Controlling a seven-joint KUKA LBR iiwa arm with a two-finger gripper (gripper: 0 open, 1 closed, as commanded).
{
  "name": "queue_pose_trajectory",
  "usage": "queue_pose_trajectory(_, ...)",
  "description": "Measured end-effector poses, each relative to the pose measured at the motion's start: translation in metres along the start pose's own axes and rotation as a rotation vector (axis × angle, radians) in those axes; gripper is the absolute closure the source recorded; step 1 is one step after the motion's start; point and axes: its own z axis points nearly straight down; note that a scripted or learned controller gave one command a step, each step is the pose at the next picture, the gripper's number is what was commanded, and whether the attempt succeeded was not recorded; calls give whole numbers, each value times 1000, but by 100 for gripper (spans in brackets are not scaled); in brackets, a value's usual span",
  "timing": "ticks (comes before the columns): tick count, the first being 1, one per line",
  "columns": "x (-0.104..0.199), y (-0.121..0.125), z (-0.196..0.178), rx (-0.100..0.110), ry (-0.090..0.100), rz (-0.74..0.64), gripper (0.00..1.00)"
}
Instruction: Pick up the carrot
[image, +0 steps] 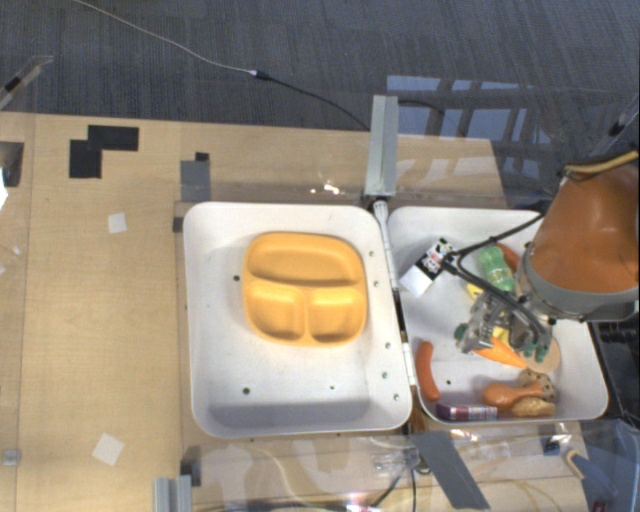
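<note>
The carrot (501, 353) is a short orange piece lying in the right bin (580, 400), among other toy foods. My gripper (490, 333) hangs straight over the carrot's left part and hides some of it. From this slanted view the gripper looks to be touching or just above the carrot. The grey arm with its orange band (590, 240) reaches in from the right and covers the bin's far right corner.
In the right bin lie a red sausage (425, 368), a brown drumstick (520, 395), a purple marker (465, 411), a green item (493, 265), a yellow item (476, 292) and a white tag (420, 275). The left bin (210, 300) holds a yellow divided plate (305, 288).
</note>
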Motion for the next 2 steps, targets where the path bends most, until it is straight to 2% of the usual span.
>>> queue_pose_trajectory(1,1,-8,90,5,20,-118,100)
queue_pose_trajectory(2,6,14,-14,1,1,-95,100)
